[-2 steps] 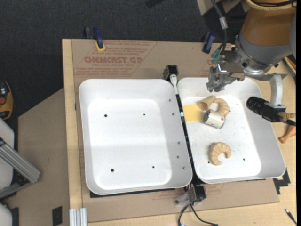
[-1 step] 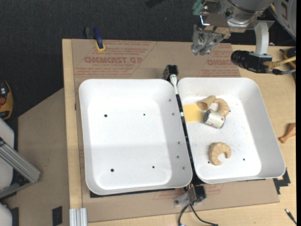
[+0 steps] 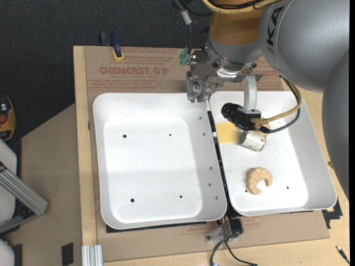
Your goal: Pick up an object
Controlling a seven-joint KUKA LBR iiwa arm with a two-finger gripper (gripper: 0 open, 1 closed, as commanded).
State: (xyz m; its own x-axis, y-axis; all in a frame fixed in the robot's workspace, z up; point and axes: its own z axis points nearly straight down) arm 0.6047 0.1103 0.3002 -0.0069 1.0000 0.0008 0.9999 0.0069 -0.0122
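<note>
Three objects lie in the right bin (image 3: 310,148): a flat yellow square (image 3: 224,132) against its left wall, a short white cylinder (image 3: 253,141) just right of the square, and a tan croissant-shaped piece (image 3: 259,180) nearer the front. My gripper (image 3: 197,93) hangs over the far rim where the two bins meet, up and left of the yellow square and apart from all three objects. The grey arm with its orange band comes in from the upper right. A black fitting (image 3: 235,115) with a cable hangs below the wrist, just above the cylinder.
The left bin (image 3: 111,165) sits beside the right one, and they share a dark dividing seam (image 3: 216,148). Both rest on a brown board (image 3: 133,68) with red lettering. A blue-and-yellow clamp (image 3: 115,44) grips the board's far edge.
</note>
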